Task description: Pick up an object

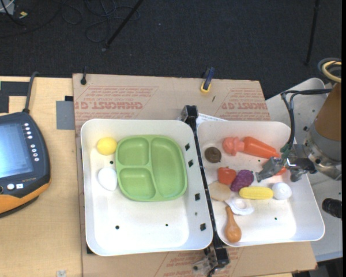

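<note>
Fig.: gripper (275,169) low over right bin (311,227), just above corn cob (256,193) w/ purple grapes (241,180) beside. We can't tell jaws' state. We judge the cob light, stiff, slick plastic; grip across its middle.

Your arm (328,126) comes in from the right side of the right bin (303,227), its orange band and grey wrist hanging above that bin's right rim. From there the gripper (272,169) stretches leftward over the bin's upper right part, low and tilted toward the bin's middle. You can see its dark fingers (266,172) close together, with nothing between them.
</note>
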